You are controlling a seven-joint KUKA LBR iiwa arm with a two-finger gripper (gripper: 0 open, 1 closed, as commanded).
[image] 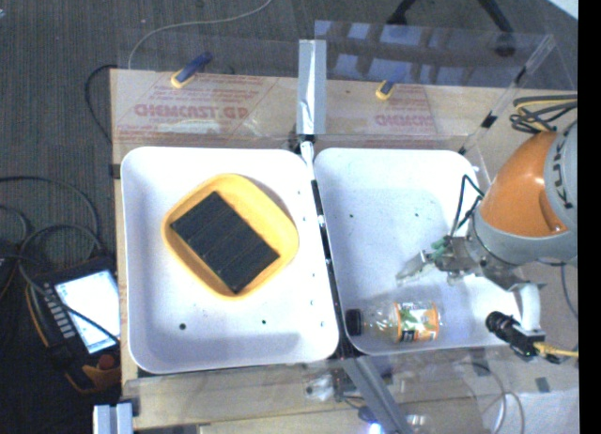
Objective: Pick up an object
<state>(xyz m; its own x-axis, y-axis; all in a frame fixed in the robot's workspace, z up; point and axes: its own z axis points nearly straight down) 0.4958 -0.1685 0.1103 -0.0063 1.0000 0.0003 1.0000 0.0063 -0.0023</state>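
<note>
A small clear bottle (399, 320) with a black cap and an orange label lies on its side near the front edge of the right bin (376, 207). My gripper (420, 265) hangs over the right bin's right half, a little behind and to the right of the bottle, and is apart from it. The grey arm with its orange band (526, 188) comes in from the right. In the left bin (150, 329) sits a yellow dish (272, 211) with a black ribbed square pad (225, 240) resting in it.
A low wall (319, 225) divides the two bins. Behind them lie a cardboard sheet (216, 108) and clear plastic panels (423, 56). A tablet and cables (80, 305) lie on the floor to the left.
</note>
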